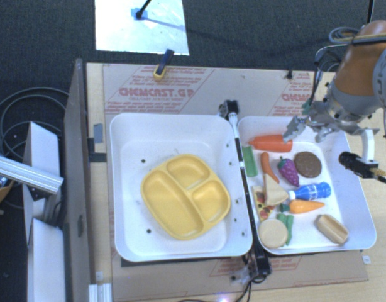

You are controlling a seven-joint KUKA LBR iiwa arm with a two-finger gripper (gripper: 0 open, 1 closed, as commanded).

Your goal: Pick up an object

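Before you sit two white bins: the left bin (127, 187) carries a pale yellow divided tray (185, 195), while the right bin (359, 216) is a scatter of colour. You see an orange carrot (269, 143), a green stick (249, 160), purple grapes (288, 171), a dark brown patty (307, 164), a blue bottle (311, 191) with a white neck and a tan bread roll (332, 228). The arm (366, 68) shows grey with an orange band. Red lettering patterns the beige board (180, 90) beneath.
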